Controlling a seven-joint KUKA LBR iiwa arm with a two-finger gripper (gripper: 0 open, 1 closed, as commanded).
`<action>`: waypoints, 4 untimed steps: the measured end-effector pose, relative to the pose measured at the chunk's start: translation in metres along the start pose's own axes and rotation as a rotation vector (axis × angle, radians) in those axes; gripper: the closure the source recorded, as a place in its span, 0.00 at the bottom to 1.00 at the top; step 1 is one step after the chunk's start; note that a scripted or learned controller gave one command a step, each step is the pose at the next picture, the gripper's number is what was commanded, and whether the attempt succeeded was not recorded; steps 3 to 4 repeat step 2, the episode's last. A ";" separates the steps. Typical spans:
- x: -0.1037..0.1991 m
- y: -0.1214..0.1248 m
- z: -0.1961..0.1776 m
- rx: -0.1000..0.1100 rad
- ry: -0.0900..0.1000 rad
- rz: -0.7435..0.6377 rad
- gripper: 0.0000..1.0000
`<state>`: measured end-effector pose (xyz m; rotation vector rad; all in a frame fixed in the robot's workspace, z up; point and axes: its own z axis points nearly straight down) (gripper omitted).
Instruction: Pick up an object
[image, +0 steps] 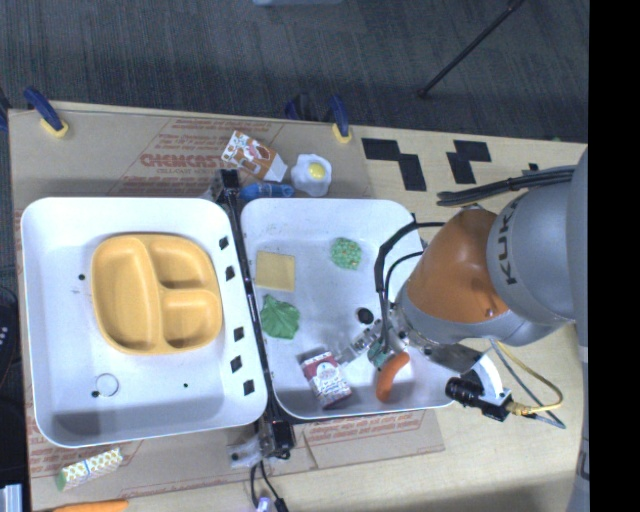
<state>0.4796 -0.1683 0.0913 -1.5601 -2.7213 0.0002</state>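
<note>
**My gripper low in the right bin, beside the sausage and the can**

My gripper (372, 350) sits low in the right bin (400, 215), near its front right corner, with my arm (500, 270) reaching in from the right and covering that side of the bin. I cannot tell from this view whether it is open or closed; my own wrist and its cables hide too much. Nothing shows clearly between its tips.

Closest to me is an orange sausage (391, 374), lying tilted just beside the gripper toward the front wall. To its left, near the front of the bin, a small red and white can (325, 378) lies on its side. Further left, by the divider between the bins, rests a green leaf (281, 318), and above it a flat yellow square of cheese (276, 270). A small green round piece (346, 252) lies apart, toward the back of the bin.

The left bin (45, 300) holds a yellow divided tray (155, 292), well away from me.

Outside the bins, behind the right one, a printed packet (246, 153), something blue (266, 190) and a white and yellow egg (312, 174) lie on the cardboard. A small wrapped item (90, 467) lies in front of the left bin.
</note>
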 end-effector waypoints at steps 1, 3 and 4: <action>0.046 0.023 -0.088 -0.001 -0.003 -0.170 1.00; 0.053 0.082 -0.101 -0.002 -0.006 -0.466 1.00; 0.053 0.082 -0.101 -0.002 -0.006 -0.466 1.00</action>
